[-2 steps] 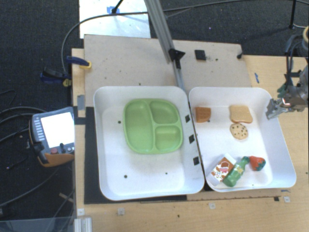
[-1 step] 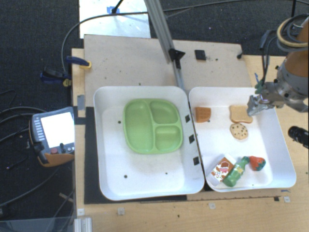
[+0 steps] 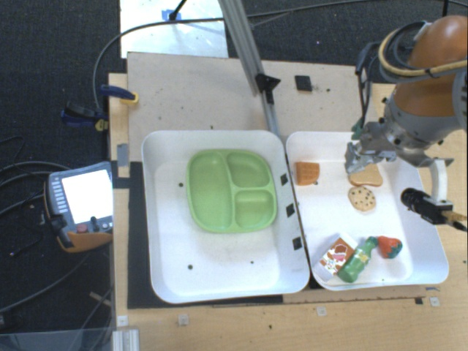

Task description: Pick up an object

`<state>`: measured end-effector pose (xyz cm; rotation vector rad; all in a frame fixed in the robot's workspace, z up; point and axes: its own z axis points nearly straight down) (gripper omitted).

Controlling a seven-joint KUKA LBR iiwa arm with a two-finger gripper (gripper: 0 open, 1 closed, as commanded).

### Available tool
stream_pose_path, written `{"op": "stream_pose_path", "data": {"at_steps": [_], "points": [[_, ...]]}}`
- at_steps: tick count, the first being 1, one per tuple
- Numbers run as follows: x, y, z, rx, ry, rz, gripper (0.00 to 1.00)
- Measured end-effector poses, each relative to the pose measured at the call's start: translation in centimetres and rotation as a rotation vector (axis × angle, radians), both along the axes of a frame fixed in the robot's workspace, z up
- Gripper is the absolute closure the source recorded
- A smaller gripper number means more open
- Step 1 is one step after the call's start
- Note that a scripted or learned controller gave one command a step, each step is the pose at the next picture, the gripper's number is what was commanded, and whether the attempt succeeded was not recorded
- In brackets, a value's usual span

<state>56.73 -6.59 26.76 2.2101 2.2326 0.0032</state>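
Grey gripper (image 3: 363, 161) right-centre over right bin (image 3: 431, 269) | above bread slice (image 3: 365, 177) | finger state unclear

Camera view: single fixed camera, mounted above the surface (image 3: 197, 93), looking down at a slant. Moderate distance; both white bins (image 3: 219, 284) fully framed, floor visible left of the surface. Arm (image 3: 431, 72) enters right of the bins.

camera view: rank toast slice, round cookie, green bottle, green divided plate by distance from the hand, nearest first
1. Tan toast slice: right bin, directly under the hand.
2. Round speckled cookie: right bin, just below the toast in the view.
3. Green plastic bottle: right bin, near its front edge.
4. Light green divided plastic plate: left bin, across the divide.
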Motion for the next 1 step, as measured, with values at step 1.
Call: {"op": "stream_pose_path", "data": {"at_steps": [1], "points": [[2.76, 5.4, -0.81, 0.0, -0.002, 0.001, 1.0]]}}
